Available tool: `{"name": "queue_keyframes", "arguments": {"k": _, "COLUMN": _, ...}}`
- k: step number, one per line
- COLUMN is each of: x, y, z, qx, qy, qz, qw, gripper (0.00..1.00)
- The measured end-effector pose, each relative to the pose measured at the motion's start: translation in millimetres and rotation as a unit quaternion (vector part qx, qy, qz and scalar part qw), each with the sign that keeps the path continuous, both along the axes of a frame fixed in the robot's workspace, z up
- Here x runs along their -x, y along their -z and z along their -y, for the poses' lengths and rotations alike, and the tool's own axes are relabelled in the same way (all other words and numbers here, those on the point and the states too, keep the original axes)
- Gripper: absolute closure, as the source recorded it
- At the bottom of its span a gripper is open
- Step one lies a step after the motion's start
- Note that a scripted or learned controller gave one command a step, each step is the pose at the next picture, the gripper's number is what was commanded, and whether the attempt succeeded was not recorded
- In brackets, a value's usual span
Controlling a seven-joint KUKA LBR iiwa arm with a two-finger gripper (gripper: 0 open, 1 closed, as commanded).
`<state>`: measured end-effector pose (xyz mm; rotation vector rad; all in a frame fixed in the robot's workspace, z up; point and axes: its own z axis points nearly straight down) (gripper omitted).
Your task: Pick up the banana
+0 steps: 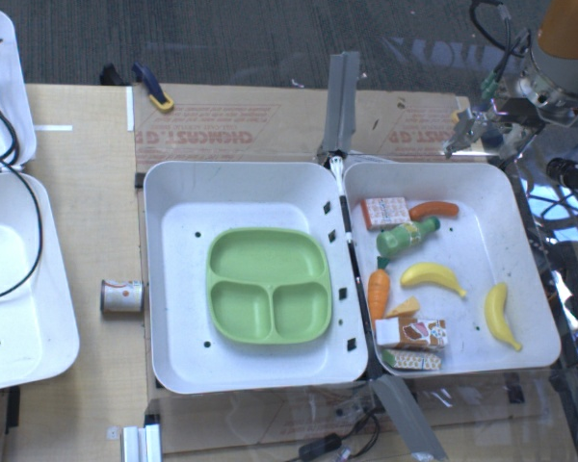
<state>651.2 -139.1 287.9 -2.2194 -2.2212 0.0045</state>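
Yellow curved plastic banana (433, 277) mid right white bin (526, 221); second banana (501, 316) near-right. My gripper (482, 128) above far rim, grip state unclear. Descend across banana's narrow width.

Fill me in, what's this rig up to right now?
A KUKA arm is set to pick up a banana and has not reached it yet. Its gripper hovers over the far right corner of the right bin, holding nothing. Two bananas lie in that bin: one near the middle, one by the right wall, among a carrot, a green bottle and small boxes. The left bin holds a green divided plate.
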Motion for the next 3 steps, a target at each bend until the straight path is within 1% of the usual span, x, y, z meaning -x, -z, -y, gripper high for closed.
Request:
{"name": "queue_keyframes", "arguments": {"k": 1, "x": 61, "y": 120, "z": -16, "qx": -0.0006, "qy": -0.035, "qz": -0.001, "qw": 0.9994, "gripper": 0.0}}
{"name": "queue_keyframes", "arguments": {"k": 2, "x": 109, "y": 197, "z": 38, "qx": -0.0013, "qy": -0.16, "qz": 0.001, "qw": 0.9872, "gripper": 0.0}}
{"name": "queue_keyframes", "arguments": {"k": 3, "x": 39, "y": 196, "z": 50, "qx": -0.0003, "qy": -0.044, "qz": 0.001, "qw": 0.999, "gripper": 0.0}}
